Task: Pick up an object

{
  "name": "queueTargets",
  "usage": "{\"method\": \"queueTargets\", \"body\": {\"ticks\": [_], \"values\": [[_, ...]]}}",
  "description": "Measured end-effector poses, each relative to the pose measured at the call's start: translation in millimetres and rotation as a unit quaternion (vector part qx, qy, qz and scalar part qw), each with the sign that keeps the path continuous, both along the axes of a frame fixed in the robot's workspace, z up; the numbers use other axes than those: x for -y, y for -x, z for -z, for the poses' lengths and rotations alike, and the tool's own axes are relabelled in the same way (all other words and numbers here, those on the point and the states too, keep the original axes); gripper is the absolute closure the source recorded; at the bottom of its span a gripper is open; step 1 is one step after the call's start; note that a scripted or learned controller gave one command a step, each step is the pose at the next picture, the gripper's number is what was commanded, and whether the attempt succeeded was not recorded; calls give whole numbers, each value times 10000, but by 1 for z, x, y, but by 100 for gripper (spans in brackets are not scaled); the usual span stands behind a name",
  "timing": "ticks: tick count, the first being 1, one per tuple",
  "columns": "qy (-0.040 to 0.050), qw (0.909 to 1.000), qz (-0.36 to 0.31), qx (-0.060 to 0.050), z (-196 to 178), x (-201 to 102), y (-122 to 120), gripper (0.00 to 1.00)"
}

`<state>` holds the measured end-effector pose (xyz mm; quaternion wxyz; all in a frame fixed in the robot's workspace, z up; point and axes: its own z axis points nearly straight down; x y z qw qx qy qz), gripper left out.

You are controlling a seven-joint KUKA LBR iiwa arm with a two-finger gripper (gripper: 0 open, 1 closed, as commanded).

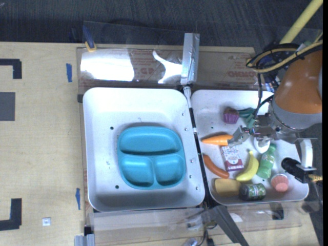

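The right bin (205, 104) holds several small objects. A carrot (215, 139) lies at its left, with an orange sausage-shaped piece (214, 167) below it. A red and white box (233, 158) sits beside a banana (248, 169) and a green bottle (266, 164). A dark can (252, 191), a yellow block (226, 186) and a pink piece (280, 182) lie along the near wall. At the back sit a purple piece (230, 116) and a teal piece (247, 113). My gripper (247, 132) hangs low over the bin's middle, just above the box and right of the carrot's tip.
The left bin (97, 137) holds a blue divided plate (151, 156). The grey arm with its orange band (301, 88) covers the right bin's right side. Yellow and black cables (266, 58) loop behind it. A metal divider (190, 58) stands at the back between the bins.
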<state>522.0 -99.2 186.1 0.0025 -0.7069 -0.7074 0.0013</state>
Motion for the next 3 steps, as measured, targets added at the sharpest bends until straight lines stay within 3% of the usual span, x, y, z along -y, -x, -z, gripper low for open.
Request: {"method": "queueTargets", "body": {"ticks": [1, 2, 3], "values": [[-41, 9920, -1262, 30, 99, 66, 40, 0], [-7, 9923, -1239, 65, 90, 68, 38, 100], [2, 9952, -979, 55, -12, -14, -34, 100]]}}
